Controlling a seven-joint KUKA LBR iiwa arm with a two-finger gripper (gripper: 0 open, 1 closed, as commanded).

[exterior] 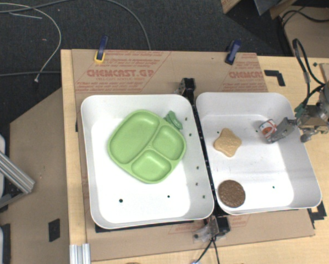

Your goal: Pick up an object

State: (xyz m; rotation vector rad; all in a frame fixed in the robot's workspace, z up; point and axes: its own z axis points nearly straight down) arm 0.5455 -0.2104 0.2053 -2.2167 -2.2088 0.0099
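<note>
The right bin [296, 164] holds three things. A tan star-shaped biscuit [227, 142] lies left of its middle. Near the front left corner rests a brown round disc [231, 193]. A small red and white object [267, 128] sits at the upper right. My gripper [280, 132] reaches in over the right rim, low, with its tip right beside the red and white object; whether they touch is unclear. In the left bin [98, 164] a green divided plate [147, 146] lies flat, with a small dark green piece [174, 120] at its upper right edge.
The bins sit side by side on a cardboard sheet [131, 70] held by blue clips [102, 48] at the back. A black clamp [187, 86] stands where the bins meet. Cables [305, 65] run at the far right.
</note>
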